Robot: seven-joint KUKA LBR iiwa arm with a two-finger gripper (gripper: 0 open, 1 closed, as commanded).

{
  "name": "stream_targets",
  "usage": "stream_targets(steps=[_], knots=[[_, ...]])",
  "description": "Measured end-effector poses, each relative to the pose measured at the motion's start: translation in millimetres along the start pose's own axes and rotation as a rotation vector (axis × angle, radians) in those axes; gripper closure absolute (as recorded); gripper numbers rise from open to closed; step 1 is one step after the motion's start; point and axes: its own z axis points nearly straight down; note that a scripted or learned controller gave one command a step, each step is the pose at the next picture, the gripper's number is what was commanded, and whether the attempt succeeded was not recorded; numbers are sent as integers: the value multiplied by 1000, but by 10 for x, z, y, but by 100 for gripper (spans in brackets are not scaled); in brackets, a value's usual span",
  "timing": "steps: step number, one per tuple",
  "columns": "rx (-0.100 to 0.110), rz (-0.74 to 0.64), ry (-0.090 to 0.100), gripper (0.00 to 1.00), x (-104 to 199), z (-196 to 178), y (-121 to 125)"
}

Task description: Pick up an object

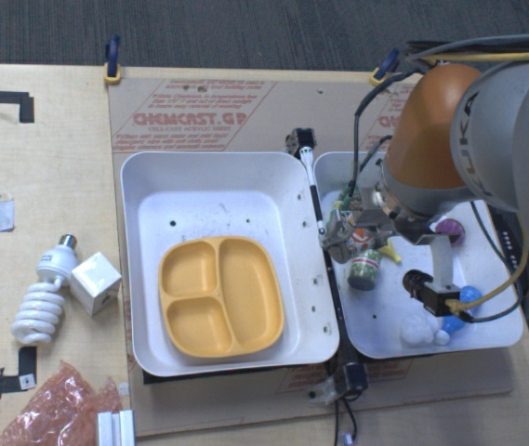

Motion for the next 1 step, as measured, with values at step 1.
stream_targets(steps=[1], knots=[[-1,2,0,100,-81,-132,-89]])
